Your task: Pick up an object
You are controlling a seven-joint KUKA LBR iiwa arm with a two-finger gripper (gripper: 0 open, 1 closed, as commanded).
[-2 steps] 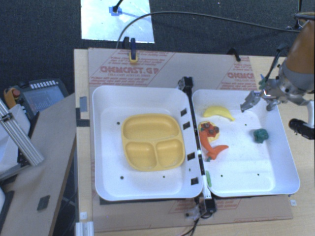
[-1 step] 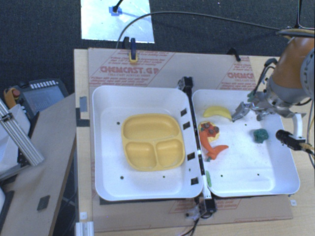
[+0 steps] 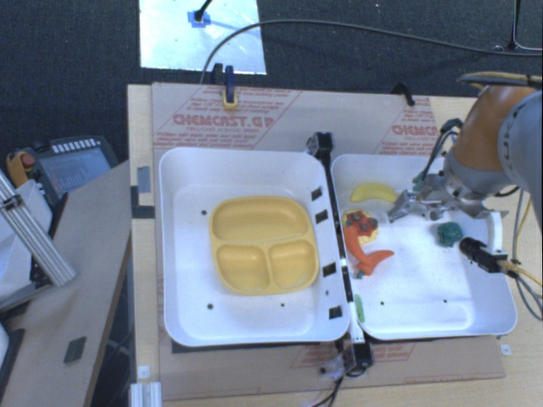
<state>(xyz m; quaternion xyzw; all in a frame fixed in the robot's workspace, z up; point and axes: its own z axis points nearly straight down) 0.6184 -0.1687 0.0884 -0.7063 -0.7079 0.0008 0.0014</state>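
The arm enters from 3 o'clock and its jaws (image 3: 405, 207) hang over the right bin (image 3: 424, 312), toward the bin's 12 o'clock side. The degree of opening cannot be determined, and no object is visible between the jaws.

Candidate objects, all in the right bin:
- Yellow banana (image 3: 373, 192), at 10 o'clock from the jaws, just beside them.
- Green object (image 3: 450, 232), at 4 o'clock from the jaws.
- Orange carrot-like toy (image 3: 363, 251) and red-and-yellow toy (image 3: 361, 223), at 8 o'clock, against the divider.

The left bin (image 3: 187, 253) carries a yellow compartment tray (image 3: 260, 244).

Probable faults: a descent between banana and green object closes on nothing; an off-centre contact pushes the curved banana aside; the objects near the divider allow little clearance.
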